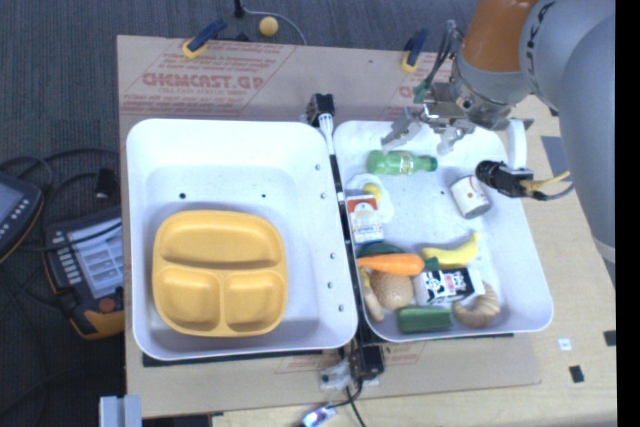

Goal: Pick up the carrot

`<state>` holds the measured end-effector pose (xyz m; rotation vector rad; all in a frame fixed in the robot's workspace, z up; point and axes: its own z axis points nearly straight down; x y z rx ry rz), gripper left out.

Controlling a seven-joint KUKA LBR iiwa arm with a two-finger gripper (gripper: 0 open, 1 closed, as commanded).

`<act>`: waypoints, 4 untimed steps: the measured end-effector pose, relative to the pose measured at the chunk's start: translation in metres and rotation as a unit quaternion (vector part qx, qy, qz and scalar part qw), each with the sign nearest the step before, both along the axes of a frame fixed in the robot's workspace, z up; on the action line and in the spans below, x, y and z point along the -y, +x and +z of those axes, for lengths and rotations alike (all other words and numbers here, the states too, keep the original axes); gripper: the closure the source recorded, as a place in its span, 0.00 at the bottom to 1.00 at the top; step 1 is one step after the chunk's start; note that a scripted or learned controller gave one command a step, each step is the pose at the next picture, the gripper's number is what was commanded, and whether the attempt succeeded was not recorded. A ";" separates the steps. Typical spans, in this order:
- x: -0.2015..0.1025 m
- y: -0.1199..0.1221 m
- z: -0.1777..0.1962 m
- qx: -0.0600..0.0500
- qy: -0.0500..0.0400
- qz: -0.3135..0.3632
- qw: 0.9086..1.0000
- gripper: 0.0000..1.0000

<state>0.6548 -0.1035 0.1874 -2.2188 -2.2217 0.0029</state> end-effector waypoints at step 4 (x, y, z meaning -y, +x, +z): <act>-0.002 -0.143 -0.100 0.000 0.003 0.326 0.945 0.00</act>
